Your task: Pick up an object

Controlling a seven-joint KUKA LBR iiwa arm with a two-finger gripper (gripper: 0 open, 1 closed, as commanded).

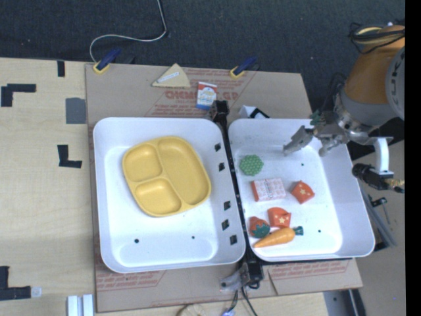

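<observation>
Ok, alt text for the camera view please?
The gripper hovers open over the right bin, holding nothing. Below it lie a green ball, pink box, red blocks and a carrot. The left bin holds a yellow divided plate.

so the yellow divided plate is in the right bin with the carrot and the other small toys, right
Not quite. The camera view shows the yellow divided plate lying alone in the left bin. The carrot and the other small toys are in the right bin, as you said.
</observation>
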